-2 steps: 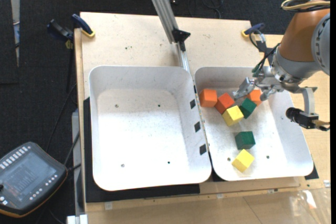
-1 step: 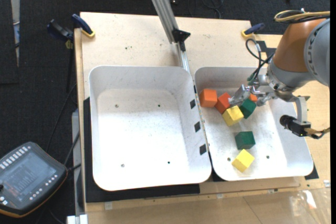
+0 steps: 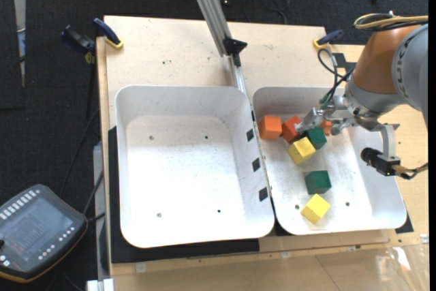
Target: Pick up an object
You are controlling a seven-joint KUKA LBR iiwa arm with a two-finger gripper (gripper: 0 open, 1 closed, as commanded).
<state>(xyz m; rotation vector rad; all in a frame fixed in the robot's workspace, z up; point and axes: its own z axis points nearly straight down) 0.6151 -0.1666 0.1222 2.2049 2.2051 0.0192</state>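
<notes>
the arm reaches in from the right and its gripper [image 3: 319,120] sits low over the upper part of the right bin [image 3: 381,204], right on top of a tight cluster of blocks; whether it is apart, together or clamped on anything i cannot tell, because the wrist hardware covers that spot. the cluster is the likely target: an orange block [image 3: 271,127] at the left, a red block [image 3: 291,128] just beside it, a green block [image 3: 317,138] tucked under the tool, and a yellow block [image 3: 300,150] touching the green one from below. a second green block [image 3: 317,181] and a second yellow block [image 3: 315,208] lie apart, lower in the same bin, with room around them. the left bin [image 3: 136,146] plays no part here. the risk, as i judge it, comes from the crowding: with blocks touching each other, a descending tool may land on a top face rather than beside it, or shove a neighbour aside and tilt the one it wants. a closing grip could also catch two blocks at once, or only a corner, and the block would slip out during the lift. nothing is visibly raised off the bin floor.
</notes>
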